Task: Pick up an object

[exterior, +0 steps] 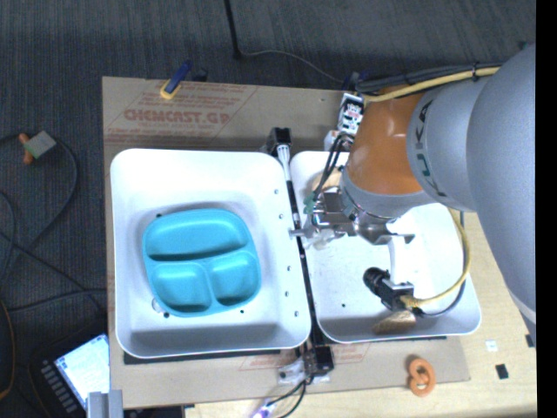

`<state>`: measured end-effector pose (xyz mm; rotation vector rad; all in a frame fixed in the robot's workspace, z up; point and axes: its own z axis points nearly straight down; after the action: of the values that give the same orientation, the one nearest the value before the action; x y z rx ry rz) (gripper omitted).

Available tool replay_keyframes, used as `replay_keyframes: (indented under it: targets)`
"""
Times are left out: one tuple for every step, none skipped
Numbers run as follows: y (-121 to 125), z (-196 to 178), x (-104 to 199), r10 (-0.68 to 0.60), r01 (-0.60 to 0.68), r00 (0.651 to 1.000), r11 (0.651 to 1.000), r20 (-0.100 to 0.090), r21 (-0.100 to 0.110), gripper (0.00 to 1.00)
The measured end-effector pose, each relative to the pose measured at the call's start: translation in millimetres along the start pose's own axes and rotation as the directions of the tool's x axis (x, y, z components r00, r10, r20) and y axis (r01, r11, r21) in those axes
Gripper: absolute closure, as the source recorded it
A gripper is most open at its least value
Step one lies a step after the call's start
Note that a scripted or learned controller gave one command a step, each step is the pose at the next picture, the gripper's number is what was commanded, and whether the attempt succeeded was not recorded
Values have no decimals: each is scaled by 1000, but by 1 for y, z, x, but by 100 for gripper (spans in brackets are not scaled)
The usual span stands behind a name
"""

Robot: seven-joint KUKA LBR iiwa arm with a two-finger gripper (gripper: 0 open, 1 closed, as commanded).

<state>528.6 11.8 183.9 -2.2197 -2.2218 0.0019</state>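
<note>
On the counter, largest first:
- Grey arm with orange band, reaching over right bin.
- Left bin, holding blue divided tray.
- Tool low at right bin's left wall; finger state cannot be told.
- Brown object at right bin's front edge.

Robotics lab, KUKA arm over two white bins, cardboard-topped bench, loose cables on dark carpet
</note>
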Motion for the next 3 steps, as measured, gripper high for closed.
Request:
replay_keyframes:
  targets:
    - [-33,-32,36,-1,1,1000,1000,0,0,100]
    - [-45,-38,103,-2,2,1000,1000,0,0,100]
    - [-45,0,37,2,-2,1000,1000,2,1,100]
